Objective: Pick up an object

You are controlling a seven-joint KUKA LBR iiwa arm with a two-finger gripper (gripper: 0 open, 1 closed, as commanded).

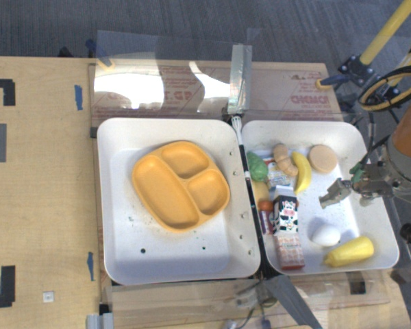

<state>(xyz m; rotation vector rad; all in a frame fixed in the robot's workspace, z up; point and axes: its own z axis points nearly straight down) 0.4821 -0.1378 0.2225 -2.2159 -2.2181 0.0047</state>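
Plainly, no single target is fixed, so the likeliest candidates are those nearest the pincer [335,196]: a white egg-shaped object [325,236] and a yellow tapered plastic piece [349,251], both at the near right of the right white bin [359,137]. Left of them lies a cow-print carton [286,216], and farther off a yellow banana [301,172] and a round tan disc [322,158]. I cannot tell how wide the pincer stands (it hovers above bare bin floor, holding nothing visible). A descent here may close on air; the smooth egg shape could roll away. An orange sectioned plate [181,184] fills the left white bin [116,204].
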